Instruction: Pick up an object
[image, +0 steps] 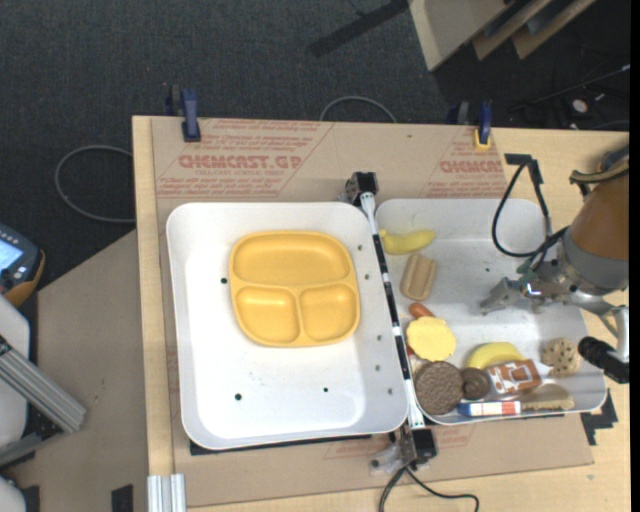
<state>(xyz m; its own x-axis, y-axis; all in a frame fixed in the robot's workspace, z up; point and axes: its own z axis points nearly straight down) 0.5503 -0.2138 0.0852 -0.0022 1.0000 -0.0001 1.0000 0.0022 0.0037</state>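
Yellow plate (294, 287) sits in the left bin (200, 330). The pincer (497, 297) hangs over the right bin (470, 225) near a banana (409, 241), fingers apart, holding nothing.

banana: a small yellow toy banana (408, 240) lay at the far left corner of the right white bin (470, 215).
bread roll: a tan oblong toy roll (419, 276) lay just below it, tilted.
yellow disc: a flat round yellow piece (432, 340) lay beside a brown round cookie (438, 386).
lemon: a yellow lemon-shaped toy (495, 354) rested near the front, touching a small brown-and-white box (517, 377).
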